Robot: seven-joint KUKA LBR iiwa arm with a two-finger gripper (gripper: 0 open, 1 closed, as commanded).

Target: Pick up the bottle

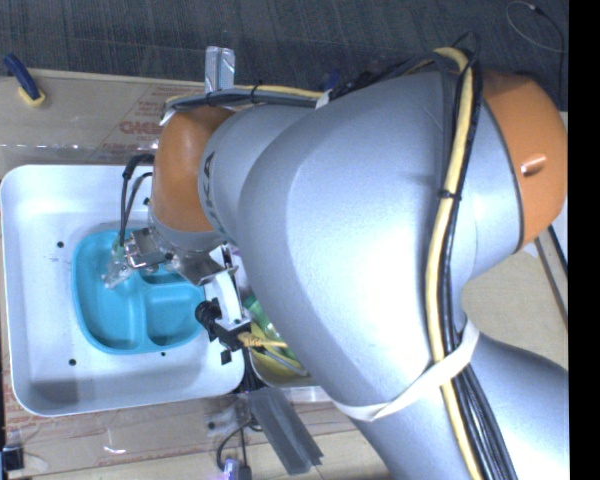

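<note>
My gripper [126,258] hangs low over the upper left part of a blue divided dish [130,313] that lies in the left white bin [30,268]. A pale, glassy patch sits on the dish right under the gripper; I cannot tell whether it is the bottle. The grey arm with its orange band [180,183] reaches in from the right and hides most of the scene. A green and yellow object [265,343] peeks out under the arm at the bins' dividing wall, too covered to identify.
The arm's bulk covers the right bin almost wholly. Black cables [130,183] run down the wrist to the gripper. The left bin's bare white floor shows around the blue dish. A blue clamp [22,76] sits on the bench's far left corner.
</note>
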